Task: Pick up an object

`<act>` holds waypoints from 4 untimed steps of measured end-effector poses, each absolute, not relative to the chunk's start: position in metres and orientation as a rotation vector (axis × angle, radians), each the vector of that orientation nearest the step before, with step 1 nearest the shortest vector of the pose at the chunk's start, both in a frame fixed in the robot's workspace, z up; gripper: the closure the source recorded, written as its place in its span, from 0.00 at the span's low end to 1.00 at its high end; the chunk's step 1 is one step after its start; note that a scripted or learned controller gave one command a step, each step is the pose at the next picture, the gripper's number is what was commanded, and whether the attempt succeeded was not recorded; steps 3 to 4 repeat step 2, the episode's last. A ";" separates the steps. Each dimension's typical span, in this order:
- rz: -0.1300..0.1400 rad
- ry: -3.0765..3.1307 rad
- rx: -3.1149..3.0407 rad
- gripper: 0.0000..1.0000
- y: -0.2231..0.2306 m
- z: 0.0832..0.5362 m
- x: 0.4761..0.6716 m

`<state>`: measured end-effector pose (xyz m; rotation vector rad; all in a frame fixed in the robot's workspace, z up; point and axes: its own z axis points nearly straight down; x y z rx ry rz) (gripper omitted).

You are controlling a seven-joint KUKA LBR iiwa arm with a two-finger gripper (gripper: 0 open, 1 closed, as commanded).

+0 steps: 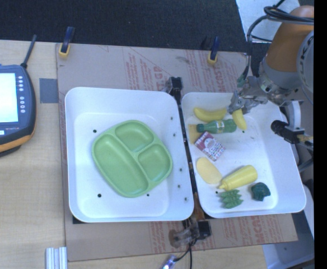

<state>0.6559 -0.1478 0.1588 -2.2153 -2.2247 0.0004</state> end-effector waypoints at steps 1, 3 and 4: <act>0.005 -2.226 -2.212 1.00 -0.067 0.192 0.629; 0.008 -2.228 -2.211 1.00 -0.008 0.193 0.596; 0.008 -2.228 -2.211 1.00 -0.008 0.193 0.596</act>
